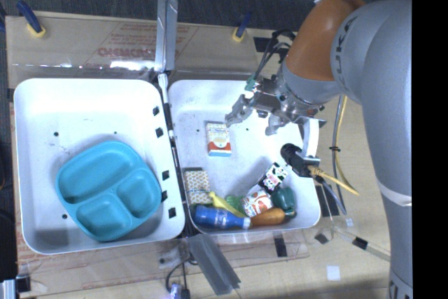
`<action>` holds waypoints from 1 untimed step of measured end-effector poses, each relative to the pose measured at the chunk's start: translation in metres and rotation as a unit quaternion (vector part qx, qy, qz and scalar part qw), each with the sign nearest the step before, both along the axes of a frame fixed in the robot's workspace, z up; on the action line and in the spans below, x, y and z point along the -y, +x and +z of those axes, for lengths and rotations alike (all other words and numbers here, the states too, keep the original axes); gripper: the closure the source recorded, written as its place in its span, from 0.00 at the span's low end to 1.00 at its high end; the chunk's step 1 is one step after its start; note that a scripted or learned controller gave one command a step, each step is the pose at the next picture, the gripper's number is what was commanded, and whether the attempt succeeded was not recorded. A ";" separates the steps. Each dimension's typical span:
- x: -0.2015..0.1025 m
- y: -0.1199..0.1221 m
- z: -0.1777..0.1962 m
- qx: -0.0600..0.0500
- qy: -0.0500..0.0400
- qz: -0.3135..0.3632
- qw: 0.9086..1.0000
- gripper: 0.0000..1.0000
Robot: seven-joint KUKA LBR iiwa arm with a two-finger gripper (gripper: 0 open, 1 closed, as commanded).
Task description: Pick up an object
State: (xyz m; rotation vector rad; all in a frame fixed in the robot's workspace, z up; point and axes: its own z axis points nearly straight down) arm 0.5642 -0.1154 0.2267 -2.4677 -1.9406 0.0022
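My end effector (250, 125) hangs just up and to the right of the red-and-white carton (219, 138), close to it but not touching. Its two fingers are spread wide, with nothing between them except bare white floor. The grey arm (371, 66) and its orange band (323, 35) rise further to the right of the carton.

The carton lies flat and alone on the open floor of the right bin (196, 100), well clear of the walls.

Below the carton, along the bin's near wall, is a crowded cluster of things:
- A checked packet (197, 183) sits below the carton and slightly left.
- A blue bottle (220, 218) lies on its side under the packet.
- A yellow piece (221, 203) rests against the top of the bottle.
- A black-and-white cow-patterned item (275, 178) stands down and to the right of the carton.
- Packed beneath it are a red-and-white can (257, 204), a green piece (285, 198) and an orange piece (270, 218).

Left of the carton, past the divider, is the left bin (70, 105). A blue divided tray (108, 190) lies in its near half, down and left of the carton.

Above the carton, beyond both bins, I see the brown desk (84, 38).
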 end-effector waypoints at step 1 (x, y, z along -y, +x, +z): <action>-0.007 -0.006 0.141 0.000 0.000 -0.056 0.998 0.00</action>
